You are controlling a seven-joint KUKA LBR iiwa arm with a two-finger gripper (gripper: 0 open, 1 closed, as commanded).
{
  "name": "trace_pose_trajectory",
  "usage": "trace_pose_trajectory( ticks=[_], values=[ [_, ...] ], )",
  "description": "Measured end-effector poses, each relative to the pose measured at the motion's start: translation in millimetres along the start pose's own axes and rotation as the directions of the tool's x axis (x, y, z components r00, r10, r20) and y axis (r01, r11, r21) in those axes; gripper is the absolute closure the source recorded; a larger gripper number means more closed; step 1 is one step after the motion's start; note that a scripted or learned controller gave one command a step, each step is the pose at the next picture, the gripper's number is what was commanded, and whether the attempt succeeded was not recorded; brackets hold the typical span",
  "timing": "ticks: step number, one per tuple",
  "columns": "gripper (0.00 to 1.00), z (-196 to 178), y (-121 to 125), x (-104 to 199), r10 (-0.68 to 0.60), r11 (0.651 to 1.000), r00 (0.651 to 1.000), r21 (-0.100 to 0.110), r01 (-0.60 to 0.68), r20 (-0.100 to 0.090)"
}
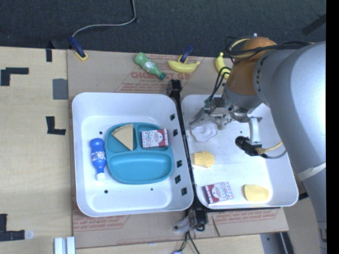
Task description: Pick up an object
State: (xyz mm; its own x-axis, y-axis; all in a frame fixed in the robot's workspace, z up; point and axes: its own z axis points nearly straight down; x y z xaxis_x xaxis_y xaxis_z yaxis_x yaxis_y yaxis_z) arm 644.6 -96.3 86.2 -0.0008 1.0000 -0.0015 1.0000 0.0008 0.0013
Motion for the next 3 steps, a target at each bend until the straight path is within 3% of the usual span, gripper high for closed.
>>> trace_pose_trajectory(
  ticks=[1, 2, 3],
  values=[
    [0.00, 1, 24, 2, -0.001, 1.000, 1.000, -0.001, 0.001, -0.001],
    [1.00, -9, 25, 2, -0.002, 1.000, 1.000, -0.001, 0.002, 0.000],
    [0.00, -9, 24, 2, -0.002, 1.000, 1.000, 0.000, 0.002, 0.000]
  ],
)
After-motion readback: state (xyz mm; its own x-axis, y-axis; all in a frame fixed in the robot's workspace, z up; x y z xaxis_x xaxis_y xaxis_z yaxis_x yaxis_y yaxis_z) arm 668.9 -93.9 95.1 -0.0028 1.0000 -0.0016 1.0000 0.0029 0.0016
